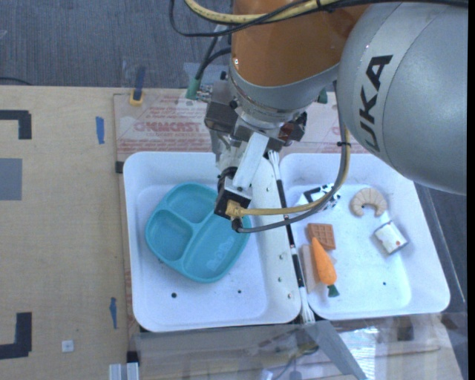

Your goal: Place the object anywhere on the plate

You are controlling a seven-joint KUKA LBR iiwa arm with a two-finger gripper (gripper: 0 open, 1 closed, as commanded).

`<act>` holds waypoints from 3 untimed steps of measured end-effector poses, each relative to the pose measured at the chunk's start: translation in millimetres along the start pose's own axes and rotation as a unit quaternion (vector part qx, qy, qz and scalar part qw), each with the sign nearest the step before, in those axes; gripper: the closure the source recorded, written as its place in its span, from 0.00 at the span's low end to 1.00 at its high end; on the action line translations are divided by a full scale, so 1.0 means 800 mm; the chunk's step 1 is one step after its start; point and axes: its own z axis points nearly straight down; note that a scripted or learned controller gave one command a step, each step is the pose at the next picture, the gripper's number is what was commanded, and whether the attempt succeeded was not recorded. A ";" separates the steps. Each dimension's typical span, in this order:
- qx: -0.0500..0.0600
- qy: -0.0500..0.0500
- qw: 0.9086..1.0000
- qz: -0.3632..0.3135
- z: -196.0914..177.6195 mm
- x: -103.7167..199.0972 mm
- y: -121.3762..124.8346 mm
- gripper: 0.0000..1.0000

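We saw a tan worktop (59, 223) with bits of blue tape (99, 130). The blue plate (194, 231) lay in the left bin (148, 312). A croissant (369, 200), cracker (321, 235), carrot (323, 263) and white block (390, 237) lay in the right bin (415, 289), apart from the plate. The end effector (226, 159) hung over the plate's far edge. We could not tell if it was clenched or released.

our arm (404, 96): fat rounded grey shell, bit glossy | orange band (282, 37) wrapped above the wrist | black block letters (375, 78) on the shell, we read "uka" | yellow cable (215, 11) plus dark cables (211, 56) up top | boxy grey metal wrist piece (223, 119), green plug (193, 90) beside it
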 end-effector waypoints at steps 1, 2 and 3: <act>0.002 0.000 0.998 -0.069 0.145 -0.055 0.015 1.00; 0.003 0.000 0.996 -0.091 0.269 -0.001 -0.032 1.00; 0.000 0.000 0.988 -0.154 -0.028 -0.104 0.057 1.00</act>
